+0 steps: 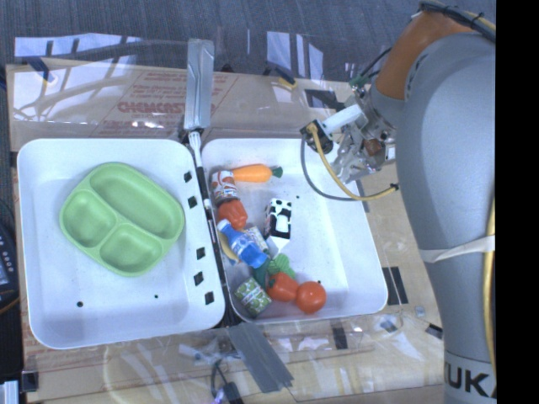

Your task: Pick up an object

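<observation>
The grey arm (446, 192) fills the right side of the frame, its orange band (414, 45) at the upper right. From there the wrist reaches left, ending in the gripper (347, 160) right of centre, looped by yellow and black cables (324, 188).

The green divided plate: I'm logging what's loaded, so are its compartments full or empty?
Empty. The green divided plate lies flat in the left bin, and all three compartments show bare green.
</observation>
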Robot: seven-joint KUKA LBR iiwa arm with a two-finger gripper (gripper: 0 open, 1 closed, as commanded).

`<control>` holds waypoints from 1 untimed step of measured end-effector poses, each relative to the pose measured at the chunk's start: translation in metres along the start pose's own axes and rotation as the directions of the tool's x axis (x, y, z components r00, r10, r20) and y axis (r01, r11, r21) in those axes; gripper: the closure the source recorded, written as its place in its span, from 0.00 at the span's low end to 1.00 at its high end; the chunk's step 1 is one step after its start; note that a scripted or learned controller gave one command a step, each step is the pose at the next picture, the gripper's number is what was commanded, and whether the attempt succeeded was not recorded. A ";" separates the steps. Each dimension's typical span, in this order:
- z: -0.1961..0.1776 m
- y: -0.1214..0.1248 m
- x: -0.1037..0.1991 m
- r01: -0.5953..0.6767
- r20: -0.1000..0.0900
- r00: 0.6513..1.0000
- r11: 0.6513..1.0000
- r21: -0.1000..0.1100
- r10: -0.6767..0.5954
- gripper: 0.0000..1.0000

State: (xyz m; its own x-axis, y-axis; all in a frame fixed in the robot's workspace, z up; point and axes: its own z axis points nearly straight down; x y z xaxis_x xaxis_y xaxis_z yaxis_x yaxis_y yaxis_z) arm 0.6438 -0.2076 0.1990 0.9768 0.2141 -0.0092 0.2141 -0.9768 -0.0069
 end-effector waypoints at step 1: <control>-0.107 -0.003 -0.022 -0.009 -0.010 1.000 1.000 -0.005 0.009 1.00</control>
State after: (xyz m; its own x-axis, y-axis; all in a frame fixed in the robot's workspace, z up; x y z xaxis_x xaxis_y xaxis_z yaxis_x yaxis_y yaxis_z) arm 0.6227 -0.2104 0.3063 0.9786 0.2057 0.0008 0.2057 -0.9786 -0.0013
